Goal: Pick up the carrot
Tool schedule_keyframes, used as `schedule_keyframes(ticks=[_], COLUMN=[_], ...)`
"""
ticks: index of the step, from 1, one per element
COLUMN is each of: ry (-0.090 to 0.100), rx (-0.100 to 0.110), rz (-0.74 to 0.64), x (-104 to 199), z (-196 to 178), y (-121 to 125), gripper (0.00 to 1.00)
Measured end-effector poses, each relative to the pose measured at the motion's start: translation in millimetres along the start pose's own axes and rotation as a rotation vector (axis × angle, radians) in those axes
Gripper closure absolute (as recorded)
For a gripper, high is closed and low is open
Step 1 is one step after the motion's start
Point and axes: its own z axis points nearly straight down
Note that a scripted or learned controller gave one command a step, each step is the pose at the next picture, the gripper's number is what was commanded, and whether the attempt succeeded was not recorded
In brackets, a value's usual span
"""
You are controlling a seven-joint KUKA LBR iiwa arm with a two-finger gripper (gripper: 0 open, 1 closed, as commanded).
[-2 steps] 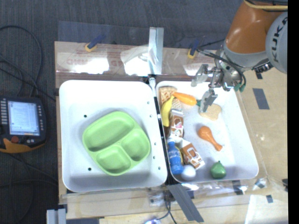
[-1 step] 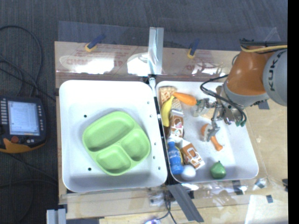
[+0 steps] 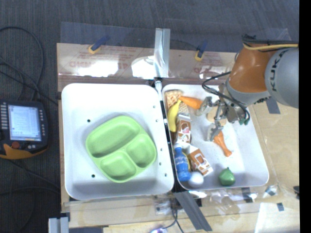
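The carrot (image 3: pixel 223 143), a short orange tapered piece, lies on the floor of the right bin (image 3: pixel 252 154), toward its right side. My gripper (image 3: pixel 212 117) hangs over the middle of that bin, below the orange wrist band. It is open, with bare bin floor between its two fingers. The nearer fingertip (image 3: pixel 214 131) stands right at the carrot's upper end. The farther fingertip (image 3: pixel 208 103) is close to a second orange tapered piece (image 3: pixel 191 102) at the back of the bin. Nothing is held.
Along the right bin's left wall lie a banana (image 3: pixel 172 115), snack packets (image 3: pixel 183 130), a blue bottle (image 3: pixel 181 160), a white ball (image 3: pixel 196 179) and a small carton (image 3: pixel 200 161). A green round item (image 3: pixel 226 176) sits at the front. The left bin (image 3: pixel 77 101) holds a green divided plate (image 3: pixel 121 147).
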Motion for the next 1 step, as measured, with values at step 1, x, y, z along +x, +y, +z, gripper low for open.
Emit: schedule_keyframes(ticks=[1], ry=[-0.002], rx=[-0.002], rz=[0.073], x=[61.8], z=[-0.6], y=[-20.7], gripper=[0.00])
